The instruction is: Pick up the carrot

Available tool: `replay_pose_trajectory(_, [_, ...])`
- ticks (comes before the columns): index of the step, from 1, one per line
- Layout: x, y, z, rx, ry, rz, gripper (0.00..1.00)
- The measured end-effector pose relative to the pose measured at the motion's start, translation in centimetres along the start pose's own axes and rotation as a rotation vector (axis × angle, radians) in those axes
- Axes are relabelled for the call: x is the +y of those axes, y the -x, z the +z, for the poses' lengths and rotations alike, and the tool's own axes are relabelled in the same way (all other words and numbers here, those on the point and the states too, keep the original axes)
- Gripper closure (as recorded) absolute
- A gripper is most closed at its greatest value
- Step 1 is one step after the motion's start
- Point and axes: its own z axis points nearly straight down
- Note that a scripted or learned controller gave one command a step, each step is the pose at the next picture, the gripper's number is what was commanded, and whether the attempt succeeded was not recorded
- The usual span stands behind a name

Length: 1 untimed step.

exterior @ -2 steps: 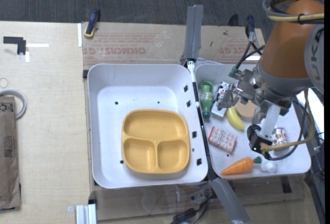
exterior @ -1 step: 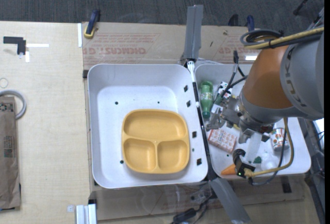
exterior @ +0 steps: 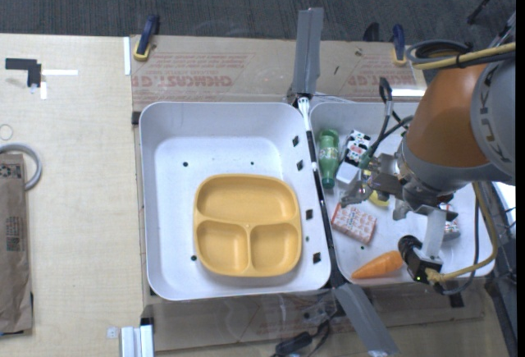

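Note:
The carrot (exterior: 379, 265) is orange and lies flat near the front edge of the right bin (exterior: 484, 261), pointing left. My gripper (exterior: 390, 216) hangs under the orange-banded wrist over the middle of the right bin, just above and behind the carrot. A dark part of the tool sits right beside the carrot's thick right end. The wrist hides much of the tool from the camera.
In the right bin, a green bottle (exterior: 328, 154) lies by the left wall, with a black-and-white box (exterior: 355, 146) behind, a red-and-white packet (exterior: 354, 222) left of the carrot and a yellow item (exterior: 379, 198) under the wrist. The left bin (exterior: 164, 183) holds a yellow divided plate (exterior: 248, 224).

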Motion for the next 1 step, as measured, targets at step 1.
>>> replay_pose_trajectory(1, [0.99, 3.31, -7.87, 0.0, -0.001, -0.033, 0.0])
